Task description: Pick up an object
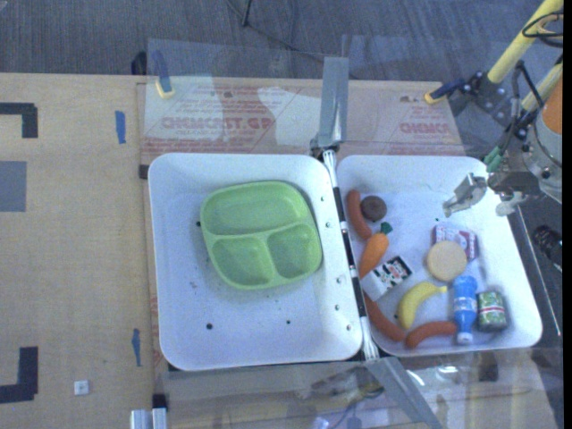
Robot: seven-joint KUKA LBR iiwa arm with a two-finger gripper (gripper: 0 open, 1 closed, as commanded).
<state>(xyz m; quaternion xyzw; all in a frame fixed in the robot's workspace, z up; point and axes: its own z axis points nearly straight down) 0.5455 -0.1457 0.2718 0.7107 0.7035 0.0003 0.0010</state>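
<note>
The right bin (407, 181) holds several toy foods along its left and front sides. Among them are a carrot (375, 250), a banana (418, 300), a blue bottle (464, 307), a green can (491, 311), a round biscuit (446, 260) and a pink packet (454, 238). A brown ball (373, 208) lies beside a red sausage (356, 213). My gripper (484, 199) hangs over the bin's far right part, open, with nothing between its fingers. The pink packet lies just in front of it.
A green divided plate (259, 235) sits in the left bin (179, 311). Two more sausages (431, 332) lie along the right bin's front edge, and a small black-and-white carton (389, 275) lies near the divider. A metal bracket (332, 105) stands behind the bins.
</note>
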